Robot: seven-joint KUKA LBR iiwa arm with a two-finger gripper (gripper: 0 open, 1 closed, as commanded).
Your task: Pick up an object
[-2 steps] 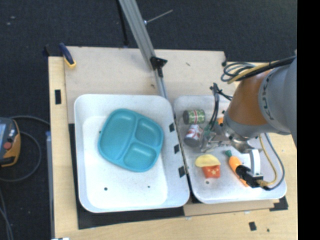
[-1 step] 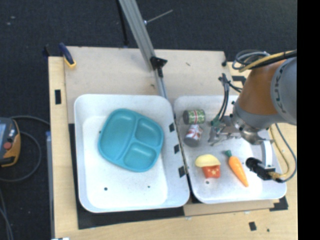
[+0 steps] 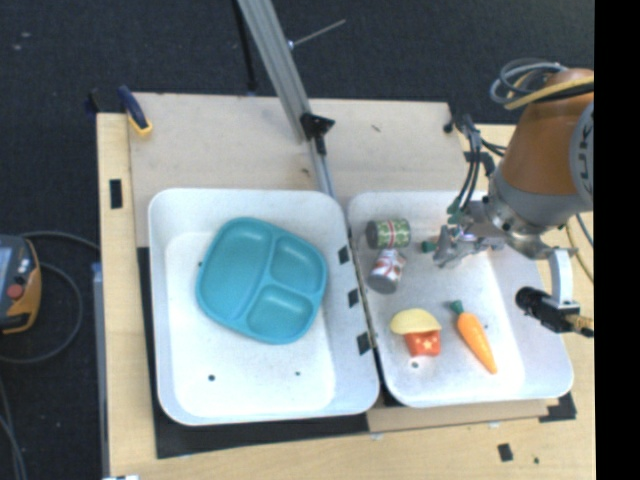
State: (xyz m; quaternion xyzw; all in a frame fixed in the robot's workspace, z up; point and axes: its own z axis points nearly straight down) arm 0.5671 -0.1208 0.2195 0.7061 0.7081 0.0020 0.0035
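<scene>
The right bin (image 3: 530, 368) holds a green can (image 3: 388, 233) lying on its side at the far left, a small silver and red object (image 3: 386, 270) just below it, a yellow and red toy (image 3: 416, 331) and an orange carrot (image 3: 475, 340). My gripper (image 3: 452, 248) hangs over the upper middle of this bin, right of the can and above the carrot. Nothing shows between its tips.
The left bin (image 3: 180, 368) carries a blue divided plate (image 3: 263, 280). A metal pole (image 3: 280, 68) slants from the top down to the seam between the bins. The grey arm with its orange band (image 3: 545, 158) fills the upper right.
</scene>
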